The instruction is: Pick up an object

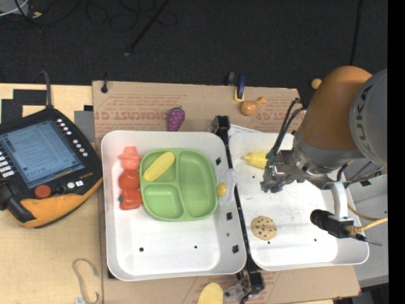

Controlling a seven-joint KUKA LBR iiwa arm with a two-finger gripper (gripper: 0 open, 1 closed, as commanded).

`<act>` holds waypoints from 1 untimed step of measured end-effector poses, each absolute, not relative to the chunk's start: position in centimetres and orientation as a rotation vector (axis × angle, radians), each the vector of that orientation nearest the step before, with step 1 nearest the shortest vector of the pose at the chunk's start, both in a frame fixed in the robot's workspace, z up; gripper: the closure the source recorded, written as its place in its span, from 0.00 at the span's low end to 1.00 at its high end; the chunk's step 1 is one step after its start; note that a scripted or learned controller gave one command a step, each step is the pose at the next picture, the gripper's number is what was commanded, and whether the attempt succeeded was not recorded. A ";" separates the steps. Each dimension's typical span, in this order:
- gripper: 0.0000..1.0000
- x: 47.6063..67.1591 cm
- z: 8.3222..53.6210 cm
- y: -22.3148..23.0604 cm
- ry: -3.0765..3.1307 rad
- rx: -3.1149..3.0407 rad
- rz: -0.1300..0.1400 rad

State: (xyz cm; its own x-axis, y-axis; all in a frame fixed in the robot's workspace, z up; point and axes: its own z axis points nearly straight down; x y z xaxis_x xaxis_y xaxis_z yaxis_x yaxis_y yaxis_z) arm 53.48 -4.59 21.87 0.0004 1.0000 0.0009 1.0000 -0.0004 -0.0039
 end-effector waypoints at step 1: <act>1.00 53.6 21.9 -4.6 -2.221 -2.218 0.003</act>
